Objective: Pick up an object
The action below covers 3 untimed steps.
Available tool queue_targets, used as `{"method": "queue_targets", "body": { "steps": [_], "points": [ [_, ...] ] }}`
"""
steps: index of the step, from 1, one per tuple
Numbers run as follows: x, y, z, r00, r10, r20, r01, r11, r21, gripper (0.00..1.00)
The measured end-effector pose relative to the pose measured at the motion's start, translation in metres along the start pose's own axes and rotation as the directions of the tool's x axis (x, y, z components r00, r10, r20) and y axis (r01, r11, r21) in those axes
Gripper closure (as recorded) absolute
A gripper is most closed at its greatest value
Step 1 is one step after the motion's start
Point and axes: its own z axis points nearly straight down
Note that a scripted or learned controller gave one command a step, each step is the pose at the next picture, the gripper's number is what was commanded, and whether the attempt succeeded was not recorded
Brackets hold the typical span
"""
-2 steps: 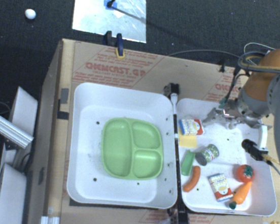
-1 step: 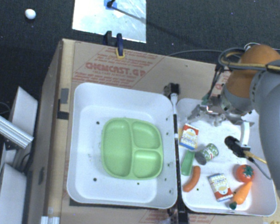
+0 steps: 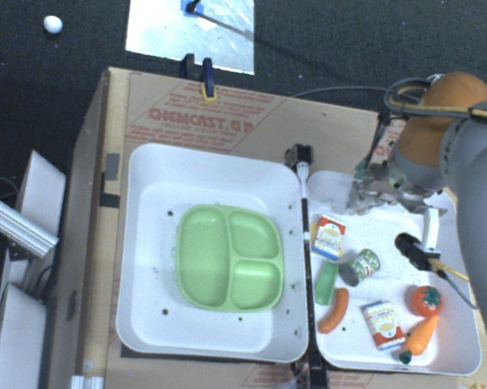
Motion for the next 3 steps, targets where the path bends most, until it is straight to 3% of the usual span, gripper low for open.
{"method": "queue_targets", "body": {
  "steps": [1, 2, 3],
  "points": [
    [0.000, 0.000, 0.000, 1.000, -0.001, 0.000, 0.001, 1.000, 0.000, 0.00],
    [0.002, -0.007, 0.011, 1.000, 0.004, -0.001, -0.004, 1.000, 0.003, 0.00],
    [0.002, -0.005, 0.000, 1.000, 0.000, 0.000, 0.000, 1.000, 0.000, 1.00]
  ]
}}
